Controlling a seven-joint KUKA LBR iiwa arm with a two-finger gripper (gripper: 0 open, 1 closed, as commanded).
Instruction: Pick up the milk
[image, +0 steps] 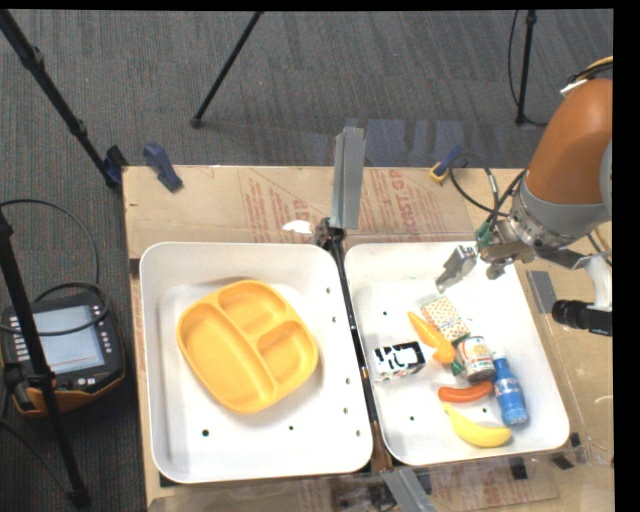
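The milk (399, 359), a small black-and-white carton, lies on its side near the left wall of the right bin (400, 262). My gripper (457, 270) hangs over the upper middle of that bin. It is well above and to the right of the carton and does not touch it. The grey arm with its orange band (570, 150) comes in from the upper right.
Right of the milk lie an orange carrot (430, 335), a patterned packet (446, 318), a can (474, 357), a blue bottle (509, 391), a red sausage (465, 393) and a banana (478, 430). A yellow divided plate (248, 343) sits in the left bin (160, 290).
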